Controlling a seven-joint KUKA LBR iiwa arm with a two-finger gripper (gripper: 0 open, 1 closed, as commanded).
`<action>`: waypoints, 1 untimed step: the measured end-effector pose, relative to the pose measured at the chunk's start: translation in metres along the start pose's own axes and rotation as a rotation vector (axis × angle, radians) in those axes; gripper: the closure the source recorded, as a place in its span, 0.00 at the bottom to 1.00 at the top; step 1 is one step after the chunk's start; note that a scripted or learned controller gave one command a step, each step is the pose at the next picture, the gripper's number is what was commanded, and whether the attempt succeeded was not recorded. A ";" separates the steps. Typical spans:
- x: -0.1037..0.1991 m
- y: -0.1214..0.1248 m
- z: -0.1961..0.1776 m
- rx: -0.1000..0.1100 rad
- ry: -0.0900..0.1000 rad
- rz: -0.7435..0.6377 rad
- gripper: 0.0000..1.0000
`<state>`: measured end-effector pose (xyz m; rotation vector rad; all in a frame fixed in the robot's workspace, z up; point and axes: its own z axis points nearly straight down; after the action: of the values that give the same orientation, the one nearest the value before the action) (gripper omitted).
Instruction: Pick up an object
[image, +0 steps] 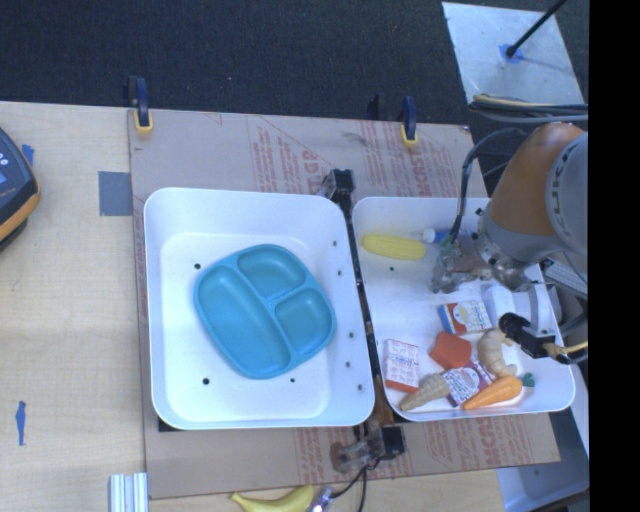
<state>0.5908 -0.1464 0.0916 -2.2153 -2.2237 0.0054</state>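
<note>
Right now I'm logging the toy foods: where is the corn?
The corn lies in the right bin, near its top-left corner, left of the gripper and above the other toys.

Wooden bench (70, 330), cardboard sheet (250, 150), two white bins (160, 300)

open floor upper middle of right bin (400, 290), toys (462, 365) crowding its near corner
</note>
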 end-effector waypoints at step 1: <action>0.000 0.000 0.000 0.000 0.000 0.000 0.00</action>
<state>0.5909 -0.1462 0.0917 -2.2153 -2.2239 0.0048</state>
